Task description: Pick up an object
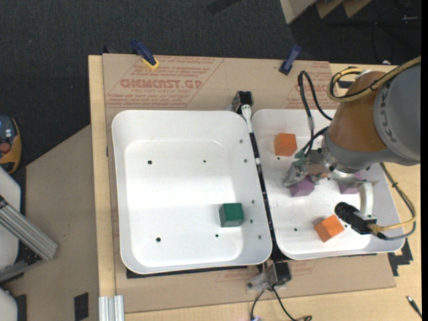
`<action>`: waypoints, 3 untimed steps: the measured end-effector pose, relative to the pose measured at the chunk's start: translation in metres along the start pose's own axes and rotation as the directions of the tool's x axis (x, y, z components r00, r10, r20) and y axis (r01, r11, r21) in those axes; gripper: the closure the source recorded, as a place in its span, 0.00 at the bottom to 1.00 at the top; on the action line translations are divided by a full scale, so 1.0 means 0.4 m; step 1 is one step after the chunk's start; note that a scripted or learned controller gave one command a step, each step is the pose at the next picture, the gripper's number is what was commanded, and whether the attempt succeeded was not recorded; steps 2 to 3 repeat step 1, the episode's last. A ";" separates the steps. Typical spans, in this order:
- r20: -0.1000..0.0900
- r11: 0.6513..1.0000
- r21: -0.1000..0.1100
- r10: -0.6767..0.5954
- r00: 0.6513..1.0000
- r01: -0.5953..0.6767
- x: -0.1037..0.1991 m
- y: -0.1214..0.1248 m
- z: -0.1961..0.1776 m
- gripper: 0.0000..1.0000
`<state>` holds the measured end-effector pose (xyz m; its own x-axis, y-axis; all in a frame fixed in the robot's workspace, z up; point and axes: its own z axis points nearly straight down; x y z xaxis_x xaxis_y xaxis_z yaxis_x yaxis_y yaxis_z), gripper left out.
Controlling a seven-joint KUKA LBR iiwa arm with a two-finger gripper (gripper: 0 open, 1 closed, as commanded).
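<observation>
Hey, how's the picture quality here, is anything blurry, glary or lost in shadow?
Camera view: lighting is even and soft, and the white bins are bright but keep their rim detail. The green block and the orange blocks are sharp. The gripper sits in the arm's shade over a purple object and looks slightly soft. The dark floor shows little detail.

Cardboard-topped bench (167, 79) — left bin (134, 179), right bin (294, 243) side by side.

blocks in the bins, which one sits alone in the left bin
The green block, near the front right of the left bin. The two orange blocks and the purple block all lie in the right bin.
</observation>
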<state>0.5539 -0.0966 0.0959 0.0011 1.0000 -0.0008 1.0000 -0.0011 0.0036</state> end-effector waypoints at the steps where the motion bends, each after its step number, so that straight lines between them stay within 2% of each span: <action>1: -0.004 1.000 -0.011 -0.012 1.000 0.012 0.205 0.153 -0.238 1.00; 3: -0.004 1.000 -0.011 -0.012 1.000 0.012 0.205 0.153 -0.238 1.00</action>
